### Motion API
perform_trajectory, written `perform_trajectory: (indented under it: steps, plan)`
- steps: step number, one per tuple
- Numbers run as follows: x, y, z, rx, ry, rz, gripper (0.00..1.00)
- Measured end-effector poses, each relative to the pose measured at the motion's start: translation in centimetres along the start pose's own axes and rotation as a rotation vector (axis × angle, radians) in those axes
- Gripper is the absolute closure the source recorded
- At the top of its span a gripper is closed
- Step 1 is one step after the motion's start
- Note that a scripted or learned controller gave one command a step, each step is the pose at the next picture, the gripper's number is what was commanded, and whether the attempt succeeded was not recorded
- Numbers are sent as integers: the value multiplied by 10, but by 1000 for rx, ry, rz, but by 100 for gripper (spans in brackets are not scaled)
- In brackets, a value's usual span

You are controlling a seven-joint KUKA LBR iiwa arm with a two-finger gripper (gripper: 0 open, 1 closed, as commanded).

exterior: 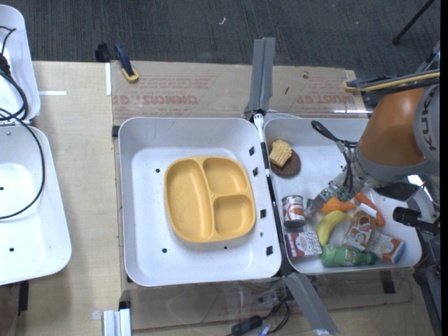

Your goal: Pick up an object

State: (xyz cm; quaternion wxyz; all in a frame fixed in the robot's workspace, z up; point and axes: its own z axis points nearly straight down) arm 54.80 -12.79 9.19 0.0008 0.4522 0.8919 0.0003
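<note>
The right bin (pixel 308 133) holds a jumble of objects. A waffle-like biscuit (pixel 280 152) lies on a brown disc near its back left. A small can (pixel 293 209), a banana (pixel 330 225), an orange carrot (pixel 341 204), a green bottle (pixel 346 257) and small cartons (pixel 362 231) crowd the front. My gripper (pixel 327 199) is low in this bin, right beside the carrot and just above the banana. The arm's orange band (pixel 392 128) hides the bin's right part.
The left bin (pixel 136 187) carries a yellow divided plate (pixel 209 198) in its middle. A black ladle (pixel 329 135) lies at the back of the right bin. A grey divider post (pixel 262 75) stands between the bins at the back. White trays sit at far left.
</note>
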Motion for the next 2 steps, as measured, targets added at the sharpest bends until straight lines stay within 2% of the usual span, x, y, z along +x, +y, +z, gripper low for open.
perform_trajectory:
  steps: [1,2]
  plan:
    - [-1,0,-9,-2,-2,4,100]
    - [1,1,-90,1,-1,78,100]
